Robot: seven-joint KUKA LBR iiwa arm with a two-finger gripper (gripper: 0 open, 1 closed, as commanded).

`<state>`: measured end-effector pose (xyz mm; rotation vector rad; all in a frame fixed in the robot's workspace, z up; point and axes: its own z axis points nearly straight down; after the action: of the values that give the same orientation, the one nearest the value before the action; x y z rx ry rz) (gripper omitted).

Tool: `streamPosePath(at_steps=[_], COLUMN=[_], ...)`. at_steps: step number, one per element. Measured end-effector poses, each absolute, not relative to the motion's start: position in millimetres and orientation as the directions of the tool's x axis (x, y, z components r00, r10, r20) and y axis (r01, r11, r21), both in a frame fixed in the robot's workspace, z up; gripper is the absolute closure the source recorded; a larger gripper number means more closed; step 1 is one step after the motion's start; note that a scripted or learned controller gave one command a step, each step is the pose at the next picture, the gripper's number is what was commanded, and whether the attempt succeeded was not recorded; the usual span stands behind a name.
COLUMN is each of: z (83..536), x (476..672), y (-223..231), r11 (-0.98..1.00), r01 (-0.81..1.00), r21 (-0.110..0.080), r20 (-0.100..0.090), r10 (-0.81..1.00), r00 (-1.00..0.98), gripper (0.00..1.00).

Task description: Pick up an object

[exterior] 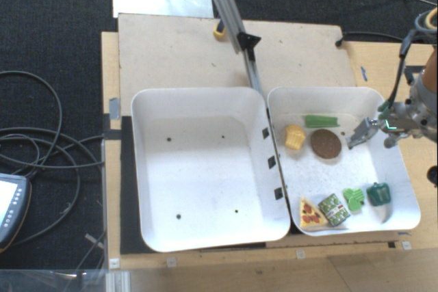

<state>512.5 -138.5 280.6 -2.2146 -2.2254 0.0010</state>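
The right bin (pixel 342 98) holds several small toys. A yellow piece (pixel 295 137), a flat green bar (pixel 321 122) and a brown disc (pixel 326 144) lie in its far half. Along the near wall are a pizza slice (pixel 311 214), a green and red box (pixel 334 209), a light green piece (pixel 354 198) and a dark green pepper (pixel 378 194). My gripper (pixel 375 138) hangs over the bin's right side, just right of the brown disc. It is open, and nothing sits between its fingers.
The left bin (pixel 198 96) sits beside the right one, the two sharing a divider with black marks (pixel 272 162). A slanted metal pole (pixel 229 0) crosses the board behind the bins. Cables and a tablet (pixel 10 205) lie on the floor at left.
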Motion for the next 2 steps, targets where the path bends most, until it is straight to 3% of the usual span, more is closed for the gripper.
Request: streamPosePath(at_steps=[1, 2], z=[282.4, 220.4], x=[513.1, 509.4], y=[-138.6, -139.5], r11=[0.003, 0.001], r01=[1.000, 1.000], r21=[0.002, -0.005], r20=[0.000, 0.002], r10=[1.000, 1.000], r00=[-0.003, -0.001], gripper=[0.00, 0.00])
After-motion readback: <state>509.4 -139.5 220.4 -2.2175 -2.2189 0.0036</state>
